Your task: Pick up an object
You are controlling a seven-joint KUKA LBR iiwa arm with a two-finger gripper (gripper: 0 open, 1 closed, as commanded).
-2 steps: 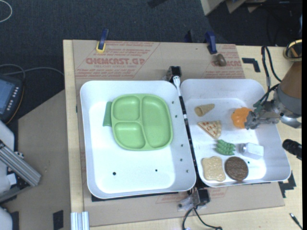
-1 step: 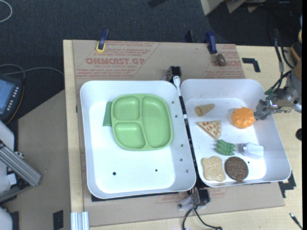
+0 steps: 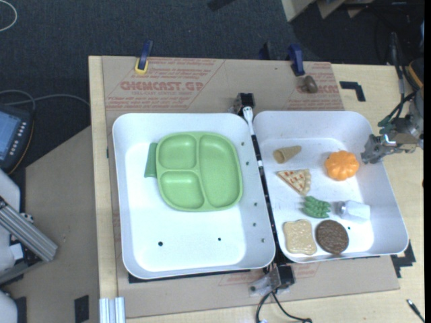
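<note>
At the near edge of the right bin (image 3: 387, 200) on the worktop (image 3: 101, 180) lie a slice of toast (image 3: 299, 237) and a round brown patty (image 3: 332, 236), with a green piece (image 3: 315, 206), a whitish object (image 3: 353, 210), a waffle wedge (image 3: 295, 180) and a cone (image 3: 286, 154) farther in; the left bin (image 3: 131, 200) holds a green divided plate (image 3: 199, 170). The orange pumpkin (image 3: 342, 165) seems the likeliest pick, sitting just left of the claw (image 3: 374, 151), which hangs over the bin's right rim with nothing visibly between its fingers. The claw is small, blurred and partly cut off at the frame edge, so how far it is open cannot be told.
</note>
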